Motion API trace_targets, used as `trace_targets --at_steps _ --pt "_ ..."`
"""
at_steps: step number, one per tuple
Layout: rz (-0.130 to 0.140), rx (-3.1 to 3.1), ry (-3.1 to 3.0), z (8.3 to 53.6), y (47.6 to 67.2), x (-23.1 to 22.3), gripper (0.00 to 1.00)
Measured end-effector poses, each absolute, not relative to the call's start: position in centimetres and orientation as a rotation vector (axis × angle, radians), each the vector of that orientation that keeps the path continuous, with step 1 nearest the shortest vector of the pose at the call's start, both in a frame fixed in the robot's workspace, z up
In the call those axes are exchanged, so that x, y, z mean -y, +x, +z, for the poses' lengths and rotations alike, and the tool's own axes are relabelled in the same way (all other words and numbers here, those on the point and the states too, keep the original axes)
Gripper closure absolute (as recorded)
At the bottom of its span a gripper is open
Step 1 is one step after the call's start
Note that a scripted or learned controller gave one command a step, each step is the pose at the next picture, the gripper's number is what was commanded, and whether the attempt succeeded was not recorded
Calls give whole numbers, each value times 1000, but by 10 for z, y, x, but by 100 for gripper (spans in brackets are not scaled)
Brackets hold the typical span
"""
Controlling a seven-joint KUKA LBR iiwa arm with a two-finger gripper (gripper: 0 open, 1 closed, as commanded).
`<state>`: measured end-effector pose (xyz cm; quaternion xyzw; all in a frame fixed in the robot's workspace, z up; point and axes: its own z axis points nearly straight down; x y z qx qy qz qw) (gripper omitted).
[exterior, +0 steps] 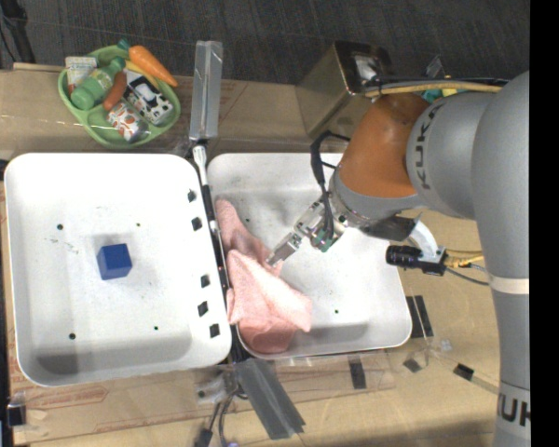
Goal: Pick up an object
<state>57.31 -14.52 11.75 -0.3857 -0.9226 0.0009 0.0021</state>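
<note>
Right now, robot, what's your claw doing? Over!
Claw low in right bin, tips at pink cloth. Grip unconfirmed. Blue cube alone in left bin. Nothing blocking.

Green bowl (86, 124) of toy food on cardboard, beyond left bin (37, 277)

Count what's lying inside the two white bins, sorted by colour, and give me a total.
Blue: 1, the blue cube in the left bin.
Pink: 1, the pink cloth along the left wall of the right bin.
Total: 2.
</note>
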Motion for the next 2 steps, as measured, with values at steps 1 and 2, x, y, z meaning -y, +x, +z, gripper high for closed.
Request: trace_targets --at_steps 1,2 --pt "1 2908 -1179 92 588 115 0" --pt "1 2910 -1174 102 588 115 100"
